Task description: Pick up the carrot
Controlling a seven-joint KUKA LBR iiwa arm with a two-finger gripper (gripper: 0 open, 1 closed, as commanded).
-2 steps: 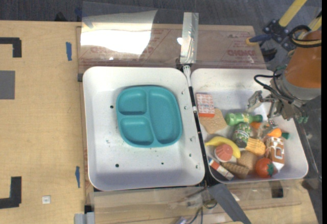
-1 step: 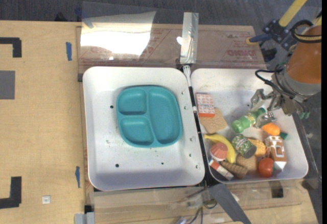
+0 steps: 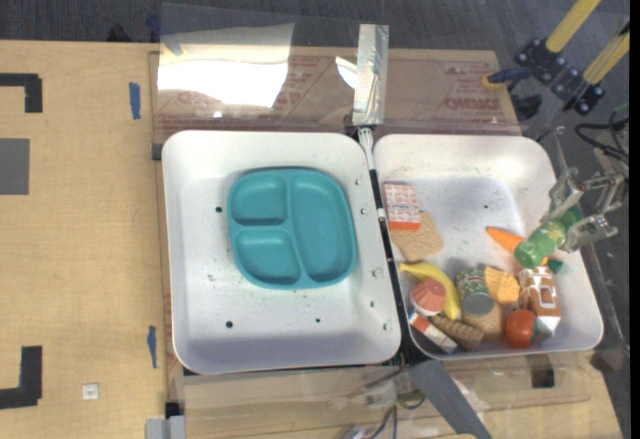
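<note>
Two worries for us, tbh. The carrot (image 3: 508,239) lies in the right bin (image 3: 450,142), over by its right wall, orange tip pointing left and green top (image 3: 537,247) to the right. The gripper (image 3: 578,217) sits just beside that green end, at the bin's right edge. — op 1

Wide or narrow? — op 2

We can't tell; it's thin and pale against the bin wall, so no call on its opening, and we see nothing clamped in it. — op 1

OK, so what goes wrong, imo? — op 2

First, approach. If we come down on the green top instead of the orange body, we'd prob. grab the far end only, and the carrot could swing or slip out on the lift. — op 1

And the wall? — op 2

Yep, 2nd risk. We're close to the rim, so a descent there may clip the bin's side and nudge the whole thing off line. — op 1

Neighbours? — op 2

The orange-and-white box (image 3: 540,289) is just below the green top, w/ the tomato (image 3: 519,327) and the can (image 3: 476,292) a bit further down. A sloppy close might pinch the box along w/ the carrot, or shove the carrot into that pile. — op 1

So we'd aim left, mid-body, away from the wall. — op 2

Agreed. The teal plate (image 3: 293,227) in the left bin (image 3: 200,327) is well apart; no trouble there. — op 1
</note>
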